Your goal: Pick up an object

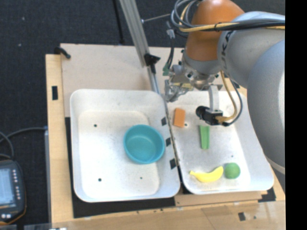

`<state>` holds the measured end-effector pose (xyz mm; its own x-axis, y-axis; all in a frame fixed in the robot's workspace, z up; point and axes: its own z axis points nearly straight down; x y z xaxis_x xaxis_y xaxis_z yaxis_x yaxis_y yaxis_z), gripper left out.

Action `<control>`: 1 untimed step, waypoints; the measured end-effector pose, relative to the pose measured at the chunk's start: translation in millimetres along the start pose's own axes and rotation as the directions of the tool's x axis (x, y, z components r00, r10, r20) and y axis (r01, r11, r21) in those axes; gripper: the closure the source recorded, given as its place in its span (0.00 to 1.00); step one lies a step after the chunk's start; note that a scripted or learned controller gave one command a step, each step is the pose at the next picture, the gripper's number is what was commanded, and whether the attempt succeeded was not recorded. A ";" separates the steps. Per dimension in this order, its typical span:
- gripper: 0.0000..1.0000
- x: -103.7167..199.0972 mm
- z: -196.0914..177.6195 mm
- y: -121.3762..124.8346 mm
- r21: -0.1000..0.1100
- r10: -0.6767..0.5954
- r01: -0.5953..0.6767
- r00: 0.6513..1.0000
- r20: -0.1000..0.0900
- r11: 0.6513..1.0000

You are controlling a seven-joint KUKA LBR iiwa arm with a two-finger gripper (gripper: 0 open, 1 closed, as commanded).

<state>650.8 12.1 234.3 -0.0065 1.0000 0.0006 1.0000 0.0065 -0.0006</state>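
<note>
1. Orange block [179, 117]: upper part of right bin [249, 176], just right of the divider; likely light, stiff, flat-sided; best pinched across its narrow sides.
2. Gripper [171, 96] just above-left of block, apart from it; finger spread impossible to tell.
3. Green stick [205, 137] right of block; banana [207, 175] and lime [232, 170] lower.
4. Blue bowl [144, 144] in left bin [81, 128].

A pale wooden desk [105, 68] fills the middle of the frame, standing on dark speckled carpet [43, 18] that shows along the top and left. A slanted aluminium post [136, 32] rises from the desk's upper middle. At the lower left sits a handheld screen unit [9, 188] with cables.
</note>
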 end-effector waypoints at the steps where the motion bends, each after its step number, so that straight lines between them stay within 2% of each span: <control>1: 1.00 44.5 -8.9 -5.6 -0.004 -0.001 0.001 1.000 -0.001 1.000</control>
